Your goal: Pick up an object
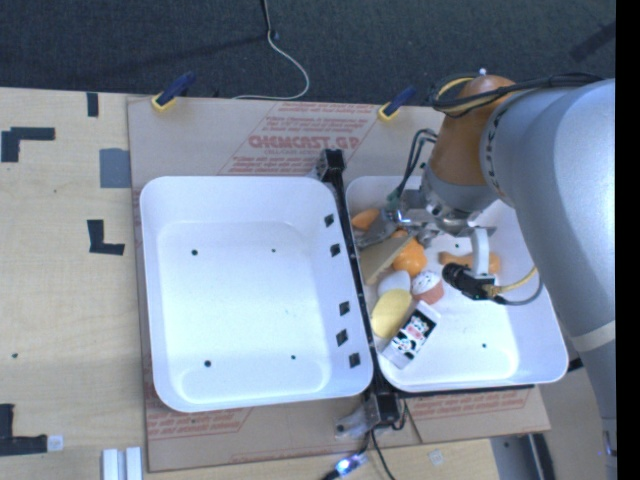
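A grey robot arm with an orange band reaches in from the right of the frame, its end effector (412, 223) lowered into the right white bin (500, 363); whether it is open or closed cannot be told. Just below it lie an orange object (408, 258), a yellow object (390, 311), a small white-and-red piece (428, 286) and a black-and-white packet (412, 336). The left white bin (240, 288) sits beside it on the surface (60, 298).
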`<state>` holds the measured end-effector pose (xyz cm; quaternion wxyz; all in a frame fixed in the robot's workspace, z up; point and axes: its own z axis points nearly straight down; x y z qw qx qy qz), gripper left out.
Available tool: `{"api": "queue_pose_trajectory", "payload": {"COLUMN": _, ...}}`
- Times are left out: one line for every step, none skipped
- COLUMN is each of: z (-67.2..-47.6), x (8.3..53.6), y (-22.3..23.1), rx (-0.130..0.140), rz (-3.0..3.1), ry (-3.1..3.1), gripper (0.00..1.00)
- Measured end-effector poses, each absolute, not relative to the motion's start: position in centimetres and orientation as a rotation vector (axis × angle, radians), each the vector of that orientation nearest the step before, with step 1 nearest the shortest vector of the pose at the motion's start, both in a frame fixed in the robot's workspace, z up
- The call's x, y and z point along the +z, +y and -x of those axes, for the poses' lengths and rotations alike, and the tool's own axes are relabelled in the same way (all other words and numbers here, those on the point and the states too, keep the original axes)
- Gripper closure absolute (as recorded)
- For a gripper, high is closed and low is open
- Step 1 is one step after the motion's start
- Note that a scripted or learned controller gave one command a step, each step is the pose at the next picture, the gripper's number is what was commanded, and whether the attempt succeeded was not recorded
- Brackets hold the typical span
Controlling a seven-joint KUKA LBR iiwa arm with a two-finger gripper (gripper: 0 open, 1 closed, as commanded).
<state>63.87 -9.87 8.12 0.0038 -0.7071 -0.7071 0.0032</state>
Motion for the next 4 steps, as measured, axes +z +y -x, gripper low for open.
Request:
{"api": "queue_pose_trajectory", "payload": {"z": -63.9, "x": 9.4, "y": -9.8, "rx": 0.003, "rz": 2.218, "ry": -2.221, "gripper": 1.00}}
{"api": "queue_pose_trajectory", "payload": {"z": -65.1, "x": 8.3, "y": -10.5, "rx": 0.001, "rz": 2.218, "ry": -2.222, "gripper": 1.00}}
{"api": "queue_pose_trajectory", "payload": {"z": -66.5, "x": 8.1, "y": -11.9, "rx": 0.014, "rz": 2.210, "ry": -2.212, "gripper": 1.00}}
{"api": "queue_pose_trajectory", "payload": {"z": -57.1, "x": 8.4, "y": -10.6, "rx": 0.008, "rz": 2.217, "ry": -2.215, "gripper": 1.00}}
